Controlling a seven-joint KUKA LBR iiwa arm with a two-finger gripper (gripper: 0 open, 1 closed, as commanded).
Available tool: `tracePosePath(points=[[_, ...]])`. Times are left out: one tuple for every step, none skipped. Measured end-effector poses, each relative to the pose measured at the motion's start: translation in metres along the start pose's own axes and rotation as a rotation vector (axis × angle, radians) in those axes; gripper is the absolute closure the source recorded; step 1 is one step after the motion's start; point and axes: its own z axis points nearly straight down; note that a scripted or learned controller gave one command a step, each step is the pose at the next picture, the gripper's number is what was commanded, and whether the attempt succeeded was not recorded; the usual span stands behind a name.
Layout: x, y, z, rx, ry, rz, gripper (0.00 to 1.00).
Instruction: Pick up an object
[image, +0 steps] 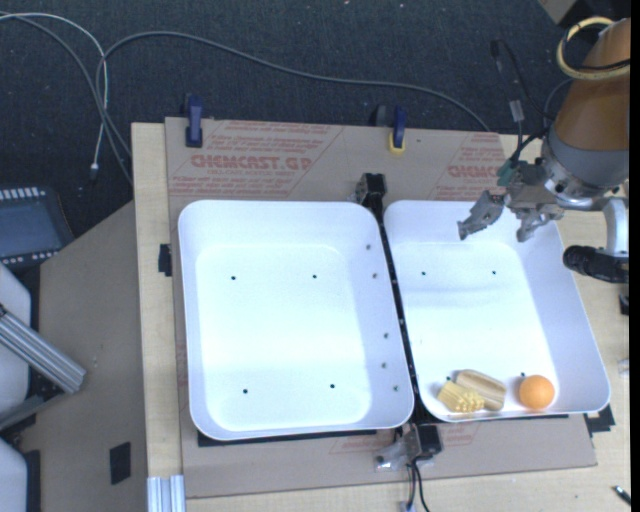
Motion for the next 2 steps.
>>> tracePosePath(points=[[0.0,0.0,-0.011,-0.001,0.0,0.0,1.0],[0.049,0.05,-0.029,-0.003,0.0,-0.005,1.0]])
